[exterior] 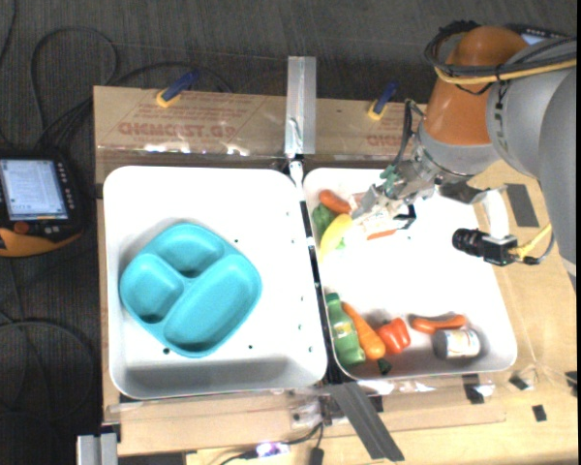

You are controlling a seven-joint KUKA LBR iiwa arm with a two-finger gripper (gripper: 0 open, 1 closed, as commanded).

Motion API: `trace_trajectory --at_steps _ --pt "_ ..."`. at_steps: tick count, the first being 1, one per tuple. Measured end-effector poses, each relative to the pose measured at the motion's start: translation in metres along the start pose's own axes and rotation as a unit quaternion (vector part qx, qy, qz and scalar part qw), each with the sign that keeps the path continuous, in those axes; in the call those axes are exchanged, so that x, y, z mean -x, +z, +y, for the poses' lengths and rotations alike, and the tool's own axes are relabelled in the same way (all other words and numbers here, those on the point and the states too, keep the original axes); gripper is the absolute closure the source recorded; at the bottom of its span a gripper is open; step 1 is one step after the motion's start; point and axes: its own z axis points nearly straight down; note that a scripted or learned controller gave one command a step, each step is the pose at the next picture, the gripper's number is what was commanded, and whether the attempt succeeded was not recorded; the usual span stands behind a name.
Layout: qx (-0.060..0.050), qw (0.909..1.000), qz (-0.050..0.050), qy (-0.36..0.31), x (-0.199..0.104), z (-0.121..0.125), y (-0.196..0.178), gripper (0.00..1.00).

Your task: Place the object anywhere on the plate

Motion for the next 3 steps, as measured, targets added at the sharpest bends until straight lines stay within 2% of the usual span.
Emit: trace_trajectory --at_steps 1,2,3 --pt "0.001 0.9993 0.001 -0.038 -0.064 0.045 0.007 1.0" --pt "0.0 0.9998 0.002 -0.022 -0.147 0.002 0.005 1.0" --pt "-0.001 0.9992 0.002 -0.04 -0.246 0.022 0.022 1.0"
